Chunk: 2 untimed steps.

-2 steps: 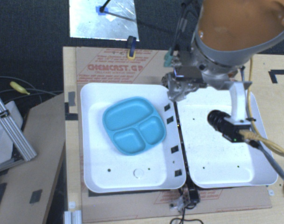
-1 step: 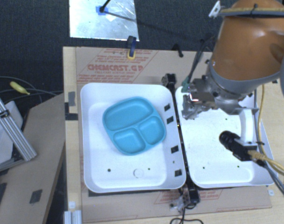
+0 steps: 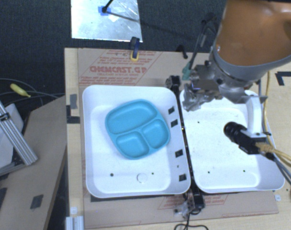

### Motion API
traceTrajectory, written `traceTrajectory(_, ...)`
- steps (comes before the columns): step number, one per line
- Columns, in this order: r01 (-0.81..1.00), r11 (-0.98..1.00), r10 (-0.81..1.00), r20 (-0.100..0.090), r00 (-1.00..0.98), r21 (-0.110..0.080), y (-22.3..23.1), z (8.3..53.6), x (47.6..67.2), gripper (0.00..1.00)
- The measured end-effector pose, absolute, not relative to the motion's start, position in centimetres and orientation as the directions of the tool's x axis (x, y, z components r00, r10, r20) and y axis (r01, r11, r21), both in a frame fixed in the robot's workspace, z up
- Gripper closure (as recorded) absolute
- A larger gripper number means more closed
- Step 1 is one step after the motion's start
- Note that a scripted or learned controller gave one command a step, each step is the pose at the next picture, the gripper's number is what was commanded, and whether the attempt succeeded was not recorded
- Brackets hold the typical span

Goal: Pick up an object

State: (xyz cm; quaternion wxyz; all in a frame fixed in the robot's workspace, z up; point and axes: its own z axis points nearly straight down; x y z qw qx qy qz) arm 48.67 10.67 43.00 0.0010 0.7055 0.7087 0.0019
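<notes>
Plainly, the one thing on offer is the blue plate (image 3: 137, 128), a three-part divided dish lying flat in the left bin (image 3: 95, 176), a little above that bin's middle and turned somewhat askew. It looks like moulded plastic: probably light, stiff, and smooth enough to be slippery. Lying flat, it gives no side to pinch, so the likeliest holds are the raised rim at its edge or one of the ridges that part its compartments, with one finger set on either side. Because a hold at the rim would be off-centre, the plate may well tip or slide out as it rises; a hold on the ridges near the middle would probably carry it more evenly.

Around the plate the bin floor is bare white, marked with a few small dark dots and a faint ring near the front. The right bin (image 3: 231, 176) sits just beside, sharing the dark divider between them.

The gripper (image 3: 192, 101) hangs over the upper left corner of the right bin, close to that divider and apart from the plate. Whether its fingers are spread or closed cannot be told; nothing is seen held in them.
</notes>
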Motion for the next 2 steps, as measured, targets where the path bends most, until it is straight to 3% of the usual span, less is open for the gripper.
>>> traceTrajectory(1,1.000,-0.001,1.000,0.000,0.001,0.001,6.9,38.6,48.7,1.00)
traceTrajectory(2,1.000,0.006,1.000,0.002,-0.006,0.008,9.2,44.1,48.7,1.00)
